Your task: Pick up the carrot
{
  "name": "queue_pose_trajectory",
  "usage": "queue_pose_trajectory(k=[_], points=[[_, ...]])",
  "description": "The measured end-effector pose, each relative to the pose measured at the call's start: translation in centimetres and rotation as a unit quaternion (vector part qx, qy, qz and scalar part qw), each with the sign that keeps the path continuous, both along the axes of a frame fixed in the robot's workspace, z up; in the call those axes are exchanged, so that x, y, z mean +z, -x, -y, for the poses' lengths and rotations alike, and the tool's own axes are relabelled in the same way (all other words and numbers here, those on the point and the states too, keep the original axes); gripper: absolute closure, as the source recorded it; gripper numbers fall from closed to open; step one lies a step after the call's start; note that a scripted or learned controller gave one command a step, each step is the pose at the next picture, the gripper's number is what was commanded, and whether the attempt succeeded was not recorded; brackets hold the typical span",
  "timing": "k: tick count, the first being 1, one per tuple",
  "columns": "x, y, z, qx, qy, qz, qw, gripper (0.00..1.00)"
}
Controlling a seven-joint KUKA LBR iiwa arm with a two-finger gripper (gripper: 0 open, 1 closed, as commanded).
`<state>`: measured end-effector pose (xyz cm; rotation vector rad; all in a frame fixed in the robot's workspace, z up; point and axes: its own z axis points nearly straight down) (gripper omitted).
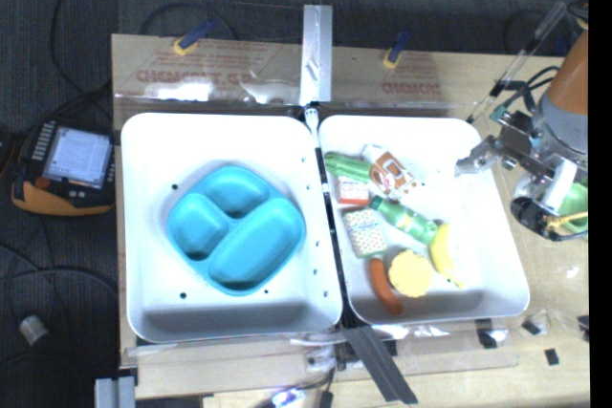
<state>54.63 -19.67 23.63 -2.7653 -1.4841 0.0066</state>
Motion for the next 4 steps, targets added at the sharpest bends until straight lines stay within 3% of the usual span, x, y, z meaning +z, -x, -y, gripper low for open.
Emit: queue_pose_trajectory(k=[1, 2, 3, 4], points=[[-12.2, 4.6, 0.7, -0.042, 0.0019, 0.015, 0.9990, 0.00], [-13.9, 2.6, 0.8, 0.020, -0.0023, 0.015, 0.9997, 0.00], [-2.9, 3.3, -1.2, 0.066, 0.0002, 0.001, 0.9979, 0.00], [0.6, 4.6, -1.0, 0.170, 0.0004, 0.001, 0.9855, 0.00]])
